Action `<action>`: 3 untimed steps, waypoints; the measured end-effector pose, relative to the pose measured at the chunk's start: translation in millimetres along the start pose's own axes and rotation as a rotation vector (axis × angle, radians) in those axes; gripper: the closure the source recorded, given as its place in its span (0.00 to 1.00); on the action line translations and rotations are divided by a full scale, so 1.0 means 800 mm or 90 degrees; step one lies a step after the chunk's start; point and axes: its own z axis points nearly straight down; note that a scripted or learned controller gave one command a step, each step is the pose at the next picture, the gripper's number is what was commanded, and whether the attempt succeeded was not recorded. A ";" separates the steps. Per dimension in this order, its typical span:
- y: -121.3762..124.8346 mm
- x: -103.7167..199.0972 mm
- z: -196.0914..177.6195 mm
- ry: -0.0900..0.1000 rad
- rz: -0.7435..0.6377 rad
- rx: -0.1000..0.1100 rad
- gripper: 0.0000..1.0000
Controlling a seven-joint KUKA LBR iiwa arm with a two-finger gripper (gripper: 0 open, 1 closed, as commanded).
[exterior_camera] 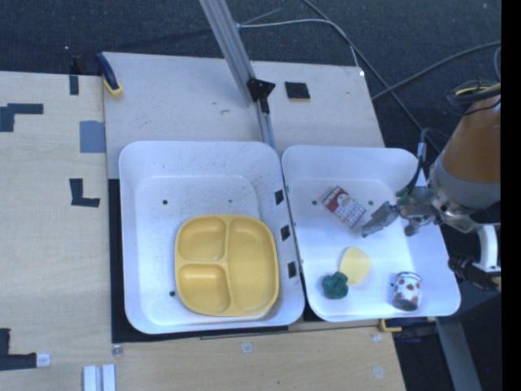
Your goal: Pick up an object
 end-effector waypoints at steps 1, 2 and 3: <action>-0.004 0.000 0.081 0.001 -0.001 0.001 0.00; -0.003 -0.001 0.122 -0.002 0.000 -0.005 0.00; -0.001 0.000 0.106 -0.001 -0.001 -0.008 1.00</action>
